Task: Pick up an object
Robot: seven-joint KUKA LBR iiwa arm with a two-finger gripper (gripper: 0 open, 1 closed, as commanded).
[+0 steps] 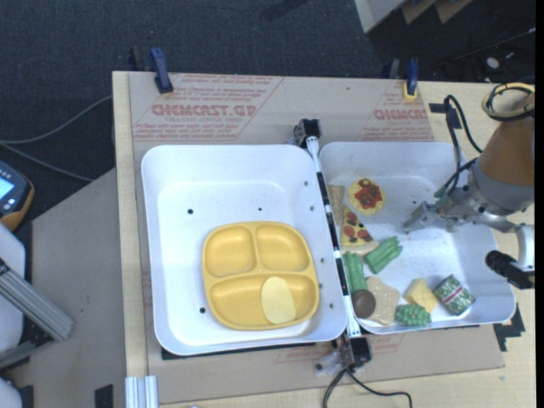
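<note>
Glossy white plastic bins (170, 228), a smooth yellow plastic tray (223, 249) (slightly shiny), matt brown board bench (255, 109).

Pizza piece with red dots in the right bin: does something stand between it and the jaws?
Nothing visible does. The gripper hangs over bare bin floor in the right bin, and the pizza piece lies to its left in the picture, with open white floor between them.
</note>
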